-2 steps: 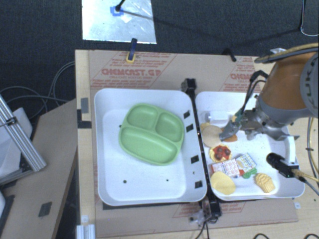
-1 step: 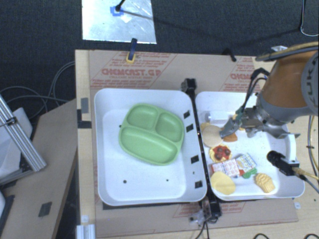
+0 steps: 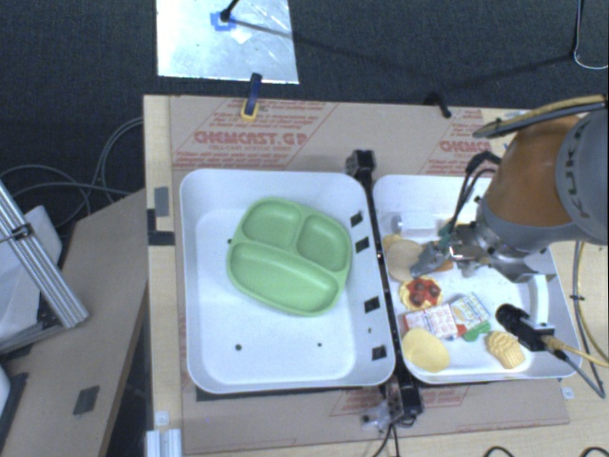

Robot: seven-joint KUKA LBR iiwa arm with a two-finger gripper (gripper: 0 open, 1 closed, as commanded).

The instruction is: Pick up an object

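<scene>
**Camera view: gripper low over the right bin, grasp unreadable**

Arm comes in from the right, its bulk covering the far right part of the right bin. Gripper sits low over that bin, just beside a tan rounded piece and just above a red-and-orange item. Small and dark at this slant; cannot tell whether it is spread or pressed together, or touching either piece.

Nearer the front rim:
- printed packet, label too small to read
- smooth yellow lump
- ridged yellow piece

Left bin holds a green divided plate, lying flat. Bench edge is cut off at right.
</scene>
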